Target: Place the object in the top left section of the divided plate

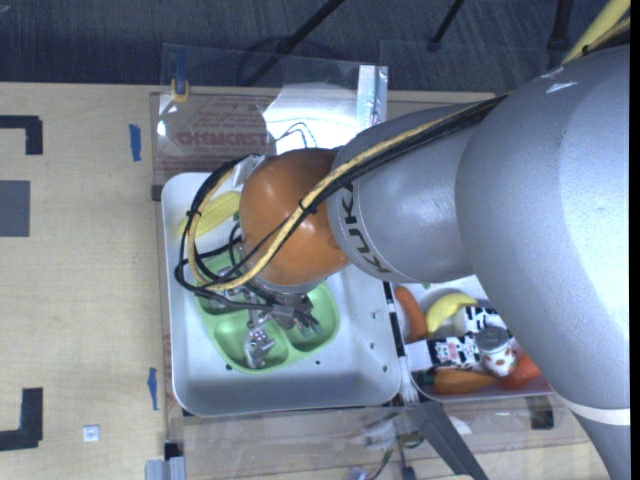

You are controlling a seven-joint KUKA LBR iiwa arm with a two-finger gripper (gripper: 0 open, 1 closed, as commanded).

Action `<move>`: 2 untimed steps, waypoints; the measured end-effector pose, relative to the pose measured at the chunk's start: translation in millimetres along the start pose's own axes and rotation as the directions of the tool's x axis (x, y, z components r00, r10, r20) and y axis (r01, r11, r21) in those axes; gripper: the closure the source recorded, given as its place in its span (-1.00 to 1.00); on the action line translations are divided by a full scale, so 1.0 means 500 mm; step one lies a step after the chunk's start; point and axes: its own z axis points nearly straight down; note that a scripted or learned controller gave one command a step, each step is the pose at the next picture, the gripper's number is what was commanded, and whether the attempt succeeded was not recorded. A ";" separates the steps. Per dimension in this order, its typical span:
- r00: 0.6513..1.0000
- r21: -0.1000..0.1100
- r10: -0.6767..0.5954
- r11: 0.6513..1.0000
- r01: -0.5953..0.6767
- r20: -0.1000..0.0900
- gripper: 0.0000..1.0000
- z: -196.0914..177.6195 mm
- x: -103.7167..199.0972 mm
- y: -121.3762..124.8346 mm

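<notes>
- The right bin [470, 393] is holding a jumble of things lying close together: a yellow banana-like piece [450, 310], an orange carrot-like piece [410, 313] just left of it, a black-and-white patterned item [462, 351] below them, and a red-orange piece [470, 378] along the near rim.
- A clear plastic sheet with red lettering [215, 138] is lying across the far end of the bench, behind the left bin [300, 393].
- Strips of blue tape [135, 141] are sitting on the wooden bench top [80, 288] left of the bins, along with black corner marks [25, 133].
- The grey arm [520, 198] is sweeping in from the right and covering much of the right bin and the far half of the left bin.
- Its orange band [285, 218] is hanging over the middle of the left bin, with black and yellow cables [215, 268] looping around it and blocking the far part of the plate.
- The gripper [262, 343] is pointing down into the green divided plate [305, 333], its metal tip sitting over the near-left section.
- How far apart its tips are standing is too small and cluttered to make out, and I cannot tell whether anything is caught in it.
- A yellow object [215, 213] is peeking out at the far-left part of the left bin, partly behind the cables; whether it is resting in a plate section I cannot tell.
</notes>
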 end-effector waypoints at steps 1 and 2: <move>1.000 -0.005 0.004 1.000 -0.004 0.018 1.00 -0.026 -0.012 0.003; 1.000 -0.008 0.007 1.000 -0.006 0.017 1.00 -0.042 -0.014 0.003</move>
